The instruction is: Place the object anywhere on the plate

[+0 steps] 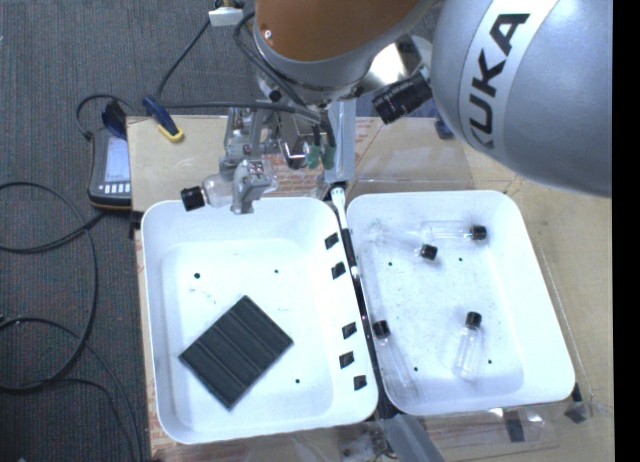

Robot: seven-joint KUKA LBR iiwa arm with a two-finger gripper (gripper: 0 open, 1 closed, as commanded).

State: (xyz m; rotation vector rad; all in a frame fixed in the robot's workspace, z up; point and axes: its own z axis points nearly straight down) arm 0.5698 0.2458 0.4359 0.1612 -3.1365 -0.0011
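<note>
Worktop [170, 155]: pale tan surface, bearing two shallow white bins side by side, their inner rims touching. Left bin [165, 250]: holds one dark ribbed square plate [237, 350], lying flat and turned diagonally in the near half; a few small dark specks on the floor. Right bin [535, 280]: holds several small clear vials with black caps, lying scattered, one [466, 344] near the front, two [452, 234] toward the back, one [392, 355] along the left wall. A handheld device [113, 168] with a lit screen sits at the worktop's left edge; cables trail over the dark carpet [60, 50] beyond.
</note>
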